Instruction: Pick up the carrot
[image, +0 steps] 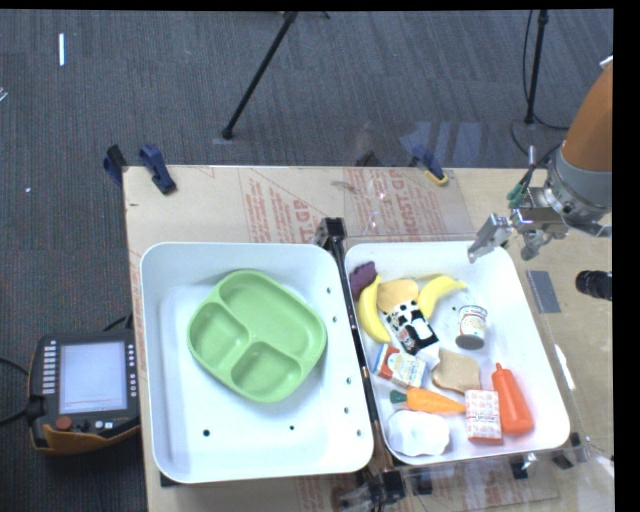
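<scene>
One carrot (437, 401), well below tool (500, 235)

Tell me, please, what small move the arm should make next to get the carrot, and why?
Probably carry the gripper toward the near side of the right bin until it is above the carrot. The gripper hangs at the bin's far edge with nothing between its fingers, while the carrot lies low in the bin between the toast and a white lump.

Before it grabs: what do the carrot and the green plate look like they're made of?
Carrot: looks like moulded toy plastic, smooth orange body with a green tip, no sign of real skin texture. Green plate: likely hard plastic, uniform pale green with a soft sheen and rounded moulded compartments.
</scene>
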